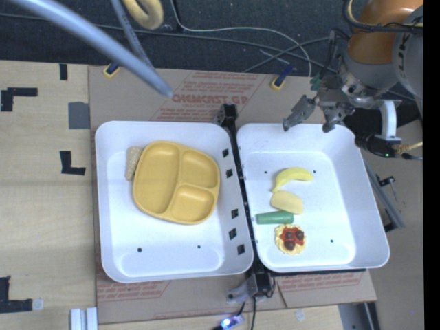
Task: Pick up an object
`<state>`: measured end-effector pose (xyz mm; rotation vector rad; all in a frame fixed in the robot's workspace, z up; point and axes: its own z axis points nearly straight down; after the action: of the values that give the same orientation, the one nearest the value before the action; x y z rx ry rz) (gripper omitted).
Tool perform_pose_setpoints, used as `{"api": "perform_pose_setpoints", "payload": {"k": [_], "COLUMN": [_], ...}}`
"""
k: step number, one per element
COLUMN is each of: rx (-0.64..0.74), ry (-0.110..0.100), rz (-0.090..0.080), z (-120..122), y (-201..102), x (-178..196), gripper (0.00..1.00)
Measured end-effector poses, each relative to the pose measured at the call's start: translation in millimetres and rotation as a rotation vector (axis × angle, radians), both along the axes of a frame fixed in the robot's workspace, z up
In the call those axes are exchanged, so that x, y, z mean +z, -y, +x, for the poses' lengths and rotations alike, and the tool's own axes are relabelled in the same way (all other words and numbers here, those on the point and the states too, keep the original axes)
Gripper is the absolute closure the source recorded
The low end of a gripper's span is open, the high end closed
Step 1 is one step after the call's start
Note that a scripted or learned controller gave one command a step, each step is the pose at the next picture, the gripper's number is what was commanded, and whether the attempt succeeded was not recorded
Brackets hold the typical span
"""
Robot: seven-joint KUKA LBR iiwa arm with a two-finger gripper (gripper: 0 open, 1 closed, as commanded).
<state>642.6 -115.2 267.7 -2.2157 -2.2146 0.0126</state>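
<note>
Banana point(292, 177) (beside potato wedge point(287, 201)) lies near green bean point(273, 217), pizza point(290, 238)

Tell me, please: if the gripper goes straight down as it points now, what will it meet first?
Probably the bare floor at the far edge of the right bin. The gripper hangs over that edge, away from the banana. Depth is unclear.

The grey arm point(385, 40) reaches in from the right, its claw point(315, 115) open, fingers spread.
</note>
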Motion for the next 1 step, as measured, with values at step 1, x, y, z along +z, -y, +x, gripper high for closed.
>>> {"api": "perform_pose_setpoints", "payload": {"k": [1], "rx": [0.002], "ry": [0.011], "rz": [-0.001], "z": [1.9], "y": [-0.2], "x": [6.0], "gripper": [0.00]}}
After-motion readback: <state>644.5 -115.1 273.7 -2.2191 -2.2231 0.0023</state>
